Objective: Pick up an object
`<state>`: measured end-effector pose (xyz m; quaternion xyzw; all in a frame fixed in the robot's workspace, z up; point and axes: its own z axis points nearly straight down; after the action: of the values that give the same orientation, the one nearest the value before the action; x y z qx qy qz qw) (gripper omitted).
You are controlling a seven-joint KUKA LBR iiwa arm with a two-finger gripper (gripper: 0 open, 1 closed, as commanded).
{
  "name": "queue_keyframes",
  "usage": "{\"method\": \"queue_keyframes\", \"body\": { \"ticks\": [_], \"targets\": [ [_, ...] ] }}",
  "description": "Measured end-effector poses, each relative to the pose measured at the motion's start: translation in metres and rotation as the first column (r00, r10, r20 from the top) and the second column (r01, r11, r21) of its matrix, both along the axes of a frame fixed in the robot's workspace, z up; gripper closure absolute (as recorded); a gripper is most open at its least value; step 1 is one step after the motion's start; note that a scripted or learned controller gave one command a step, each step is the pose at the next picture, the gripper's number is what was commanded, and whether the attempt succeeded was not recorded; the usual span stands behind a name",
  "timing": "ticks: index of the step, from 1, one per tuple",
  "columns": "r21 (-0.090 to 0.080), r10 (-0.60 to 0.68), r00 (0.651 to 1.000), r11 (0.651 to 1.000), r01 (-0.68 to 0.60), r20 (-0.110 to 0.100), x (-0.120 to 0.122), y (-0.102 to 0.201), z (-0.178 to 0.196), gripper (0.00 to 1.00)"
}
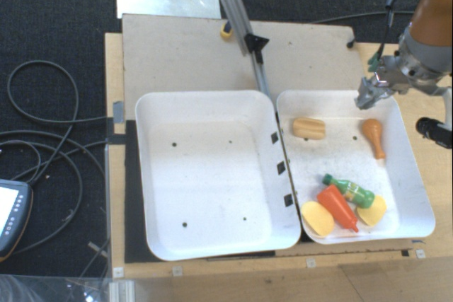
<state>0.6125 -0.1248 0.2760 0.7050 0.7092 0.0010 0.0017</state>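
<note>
Camera view looks down on 2 shallow white plastic bins side by side on a pale bench. Left white bin (152,145) has a bare floor with a few dark dots. Right white bin (417,184) holds 6 toy foods: a tan bread-roll-shaped piece (309,128) near its far left, an orange drumstick-shaped piece (374,136) toward the far right, and a near cluster of a green bottle-shaped toy (350,190), an orange-red carrot-shaped toy (337,207) touching it, and 2 yellow rounded pieces (318,218) (375,209) either side of the carrot. Grey two-finger gripper (367,97) hangs at the right bin's far rim, apart from the drumstick; its tips look blurred, so its opening cannot be judged, and nothing is seen held.
</note>
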Motion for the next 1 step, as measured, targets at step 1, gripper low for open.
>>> {"method": "queue_keyframes", "body": {
  "ticks": [1],
  "targets": [
    [0.002, 0.005, 1.000, 1.000, -0.005, 0.000, 0.0152, 0.0562, -0.0047, 1.00]
  ]
}}
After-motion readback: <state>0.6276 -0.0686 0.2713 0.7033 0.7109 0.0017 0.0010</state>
